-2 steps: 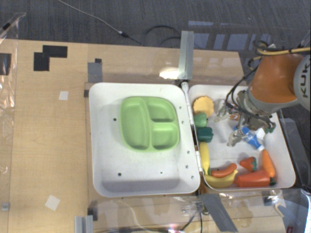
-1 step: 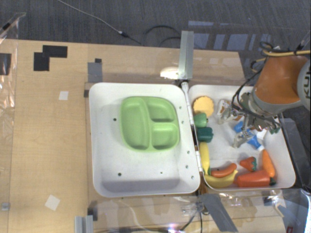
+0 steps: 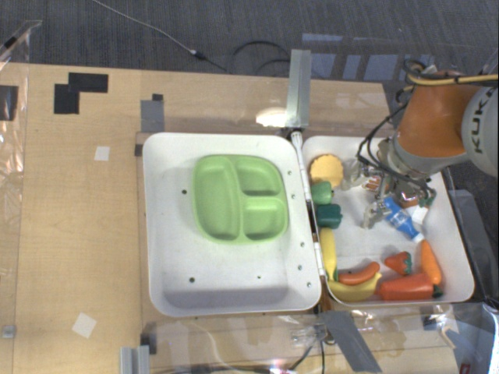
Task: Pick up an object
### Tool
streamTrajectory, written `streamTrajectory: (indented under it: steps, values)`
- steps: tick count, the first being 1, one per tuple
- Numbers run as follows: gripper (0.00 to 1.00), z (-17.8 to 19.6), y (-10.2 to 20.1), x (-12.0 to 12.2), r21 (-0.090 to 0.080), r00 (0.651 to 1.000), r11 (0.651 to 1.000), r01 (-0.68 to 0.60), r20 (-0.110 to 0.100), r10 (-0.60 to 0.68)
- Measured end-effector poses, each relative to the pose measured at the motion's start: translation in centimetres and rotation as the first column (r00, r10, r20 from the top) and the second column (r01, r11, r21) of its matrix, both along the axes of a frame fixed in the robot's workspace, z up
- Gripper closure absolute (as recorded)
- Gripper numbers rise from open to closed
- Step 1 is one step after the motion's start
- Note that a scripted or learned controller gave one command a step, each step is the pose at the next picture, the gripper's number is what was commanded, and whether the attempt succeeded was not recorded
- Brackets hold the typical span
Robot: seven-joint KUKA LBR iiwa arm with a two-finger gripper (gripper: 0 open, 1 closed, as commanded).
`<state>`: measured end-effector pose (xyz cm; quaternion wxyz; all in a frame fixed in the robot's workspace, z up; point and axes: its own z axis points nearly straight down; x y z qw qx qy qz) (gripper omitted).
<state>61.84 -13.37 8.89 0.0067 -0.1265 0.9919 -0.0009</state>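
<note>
blue-white tube (image 3: pixel 403 222) in right bin (image 3: pixel 460 283) | just below the jaws (image 3: pixel 382 201) | jaw state: cannot tell

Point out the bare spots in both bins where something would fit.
Left bin: bare floor all around the green divided plate, widest along the near edge and left side. Right bin: a small bare patch mid-floor between the banana and blue tube. Its near edge is crowded with toy vegetables, and the gripper hangs over the far part.
</note>
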Motion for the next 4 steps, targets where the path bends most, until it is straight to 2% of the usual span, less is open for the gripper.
streamTrajectory:
  steps: [1,2,3,4]
  values:
    - [0.0,0.0,-0.2,-0.7,0.0,1.0,1.0,0.008,0.001,-0.008]
    - [1.0,1.5,0.0,-0.4,-0.001,1.0,1.0,0.004,0.011,-0.004]
    - [0.0,1.4,0.0,-0.4,-0.001,1.0,1.0,0.003,0.01,-0.003]
    - [0.0,0.0,-3.0,-0.1,-0.001,0.999,0.999,-0.053,-0.002,0.053]
